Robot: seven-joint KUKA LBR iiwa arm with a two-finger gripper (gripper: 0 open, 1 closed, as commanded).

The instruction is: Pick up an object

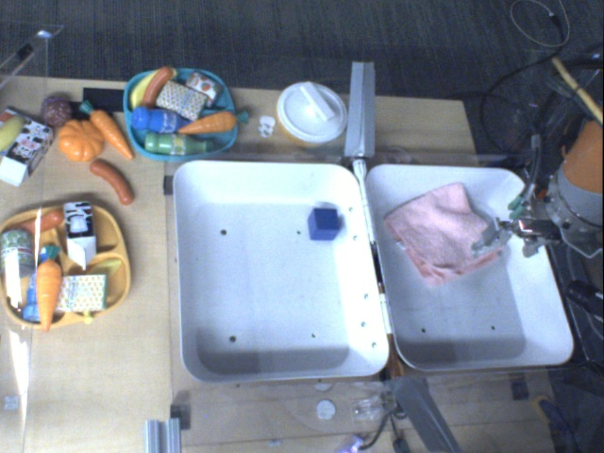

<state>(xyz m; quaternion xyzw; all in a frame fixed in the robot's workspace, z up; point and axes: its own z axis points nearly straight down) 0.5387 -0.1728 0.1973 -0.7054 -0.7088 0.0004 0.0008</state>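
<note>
Left bin [189, 253] – blue cube [325, 223]; right bin [538, 338] – pink cloth [436, 234], gripper [493, 238] at its right edge, finger state indiscernible.

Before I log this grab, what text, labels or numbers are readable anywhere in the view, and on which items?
None can be read.
Patterned box in the blue bowl: print too small and blurred.
Black-and-white carton on the yellow tray: markings, no legible words.
Patterned box on that tray: blurred.
Carton at the left edge: blurred.
Blue cube, pink cloth: no print that I can see.
</note>
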